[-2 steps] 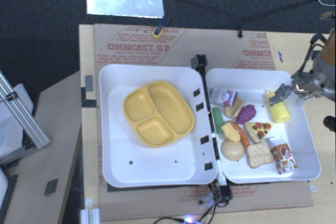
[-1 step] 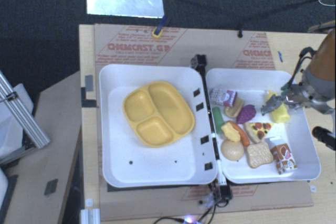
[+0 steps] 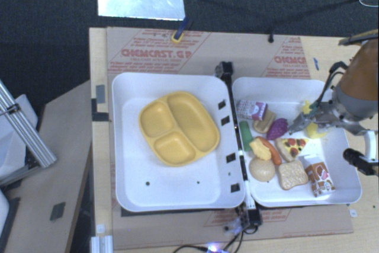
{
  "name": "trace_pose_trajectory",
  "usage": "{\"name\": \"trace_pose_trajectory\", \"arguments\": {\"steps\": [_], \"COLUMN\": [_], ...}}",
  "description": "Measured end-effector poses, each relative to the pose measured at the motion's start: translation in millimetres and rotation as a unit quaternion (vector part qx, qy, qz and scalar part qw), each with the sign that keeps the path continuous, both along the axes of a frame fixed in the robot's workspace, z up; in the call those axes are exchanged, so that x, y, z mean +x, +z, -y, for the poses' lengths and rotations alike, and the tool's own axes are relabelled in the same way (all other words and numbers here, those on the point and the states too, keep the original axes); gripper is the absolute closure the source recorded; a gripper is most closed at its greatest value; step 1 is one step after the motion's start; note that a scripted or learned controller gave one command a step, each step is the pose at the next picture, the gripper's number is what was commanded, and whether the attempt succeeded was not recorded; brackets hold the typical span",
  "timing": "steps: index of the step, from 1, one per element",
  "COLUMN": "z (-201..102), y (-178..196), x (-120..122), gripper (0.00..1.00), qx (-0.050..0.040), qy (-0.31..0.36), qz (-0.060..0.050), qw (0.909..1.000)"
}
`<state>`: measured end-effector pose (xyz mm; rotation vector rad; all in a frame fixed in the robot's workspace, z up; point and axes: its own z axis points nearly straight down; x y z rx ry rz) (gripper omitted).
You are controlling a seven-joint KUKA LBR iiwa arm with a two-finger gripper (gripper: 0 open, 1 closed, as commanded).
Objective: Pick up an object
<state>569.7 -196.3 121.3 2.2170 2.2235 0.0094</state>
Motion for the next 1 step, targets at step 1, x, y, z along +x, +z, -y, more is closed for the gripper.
{"name": "trace_pose_trajectory", "arguments": {"steps": [1], "z": [-8.7], "y": [-14.1], "x": [4.2], "gripper": [0.00], "qx": [0.0060], "qy": [0.004], "qz": [0.001], "qw": [1.0000]}}
